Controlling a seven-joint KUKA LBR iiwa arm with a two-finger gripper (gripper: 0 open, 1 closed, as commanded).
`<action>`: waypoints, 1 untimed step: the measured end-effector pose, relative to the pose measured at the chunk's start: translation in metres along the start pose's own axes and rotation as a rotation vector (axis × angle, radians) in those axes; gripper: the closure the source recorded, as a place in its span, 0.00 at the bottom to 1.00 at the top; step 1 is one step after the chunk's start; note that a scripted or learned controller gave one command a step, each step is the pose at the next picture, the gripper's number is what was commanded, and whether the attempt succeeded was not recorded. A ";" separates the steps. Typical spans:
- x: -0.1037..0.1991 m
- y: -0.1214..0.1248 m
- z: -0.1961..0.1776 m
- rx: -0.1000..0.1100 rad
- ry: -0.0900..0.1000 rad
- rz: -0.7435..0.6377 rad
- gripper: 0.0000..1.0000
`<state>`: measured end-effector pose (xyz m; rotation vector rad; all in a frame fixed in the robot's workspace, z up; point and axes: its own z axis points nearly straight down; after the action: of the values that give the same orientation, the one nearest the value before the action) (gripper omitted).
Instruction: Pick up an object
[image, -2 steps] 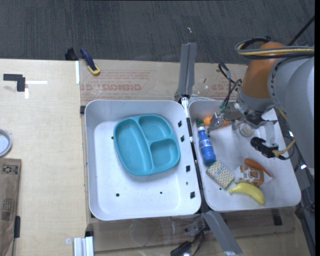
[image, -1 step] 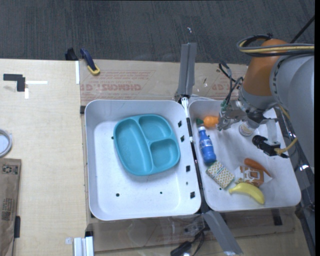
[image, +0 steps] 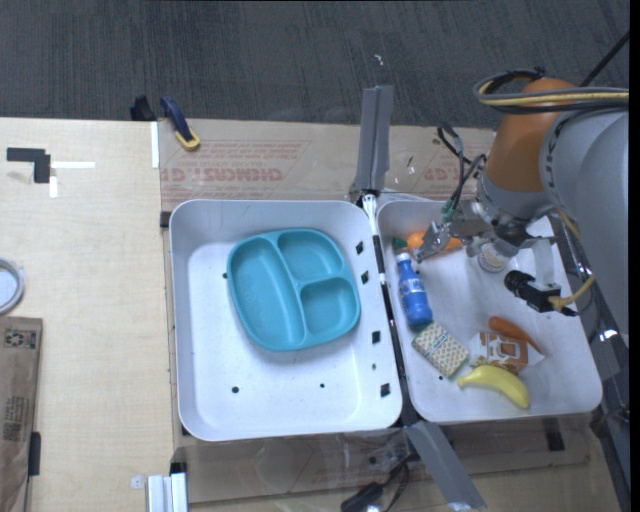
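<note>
From the camera above the bench, two white bins sit side by side. The left bin (image: 200, 400) holds a teal divided plate (image: 294, 288) with three compartments, lying flat towards its far side. Beyond it a strip of cardboard (image: 260, 158) carries red lettering, seen upside down; I cannot read it with confidence.

The right bin (image: 560, 400) holds the loose objects. A blue bottle (image: 411, 292) with a white cap lies along its left wall, cap pointing far. Near of it lies a small patterned packet (image: 441, 349), and just right of that a yellow banana (image: 496, 384) at the near edge. Touching the banana's far side is a brown and white packet (image: 503, 350) whose print is too small to read, with an orange carrot-like piece (image: 517, 333) across its far corner.

The grey arm (image: 590, 170) reaches in from the right, and its gripper (image: 437, 240) is low at the bin's far left corner, just right of the bottle's cap. A small orange object (image: 415, 241) lies against the fingertips; whether the fingers grip it, I cannot tell.
</note>
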<state>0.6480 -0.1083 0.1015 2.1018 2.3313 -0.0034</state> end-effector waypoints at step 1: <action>0.000 0.000 0.000 0.000 0.000 0.000 0.00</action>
<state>0.6480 -0.1083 0.1015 2.1019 2.3312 -0.0034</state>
